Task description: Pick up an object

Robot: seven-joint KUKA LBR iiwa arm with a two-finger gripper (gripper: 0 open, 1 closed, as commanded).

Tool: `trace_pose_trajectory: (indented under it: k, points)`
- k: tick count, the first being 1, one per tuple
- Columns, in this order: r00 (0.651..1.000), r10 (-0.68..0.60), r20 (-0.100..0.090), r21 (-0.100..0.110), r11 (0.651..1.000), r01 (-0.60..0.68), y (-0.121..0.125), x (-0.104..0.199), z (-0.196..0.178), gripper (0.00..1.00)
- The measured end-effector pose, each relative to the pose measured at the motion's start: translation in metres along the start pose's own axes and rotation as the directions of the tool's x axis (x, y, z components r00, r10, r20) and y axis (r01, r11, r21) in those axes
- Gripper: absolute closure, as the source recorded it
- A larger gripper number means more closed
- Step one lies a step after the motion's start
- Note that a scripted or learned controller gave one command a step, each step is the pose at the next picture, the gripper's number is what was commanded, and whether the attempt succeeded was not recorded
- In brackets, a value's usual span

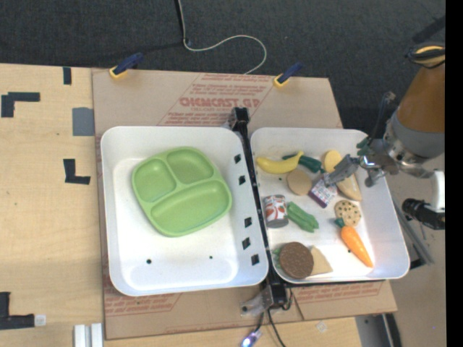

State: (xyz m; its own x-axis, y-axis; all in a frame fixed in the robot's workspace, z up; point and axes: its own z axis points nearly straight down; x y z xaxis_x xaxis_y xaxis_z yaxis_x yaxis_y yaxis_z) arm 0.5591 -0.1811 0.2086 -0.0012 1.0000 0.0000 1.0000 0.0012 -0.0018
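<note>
The right bin point(376, 262) holds several toy foods: a yellow banana point(277, 164), a purple packet point(321, 191), a red and white can point(275, 210), a green vegetable point(302, 217), a chip cookie point(347, 211), an orange carrot point(356, 244) and a brown round patty point(295, 259). My gripper point(346, 169) reaches in from the right, low over the bin's upper middle. Its tip sits just above and to the right of the purple packet, beside a yellow lump point(332, 159) and a tan slice point(351, 189). Whether it touches the packet is unclear.
The left bin point(126, 266) holds a green divided plate point(182, 190). A black divider point(249, 194) runs between the bins. A tan round piece point(297, 183) and a dark green piece point(310, 163) lie near the banana. A cable point(217, 45) trails behind the cardboard.
</note>
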Motion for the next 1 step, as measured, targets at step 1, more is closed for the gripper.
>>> trace_pose_trajectory:
  k: [1]
  points:
    - [1.000, 0.002, 0.000, 0.003, 1.000, -0.002, 0.0016, -0.0441, 0.1003, 0.00]
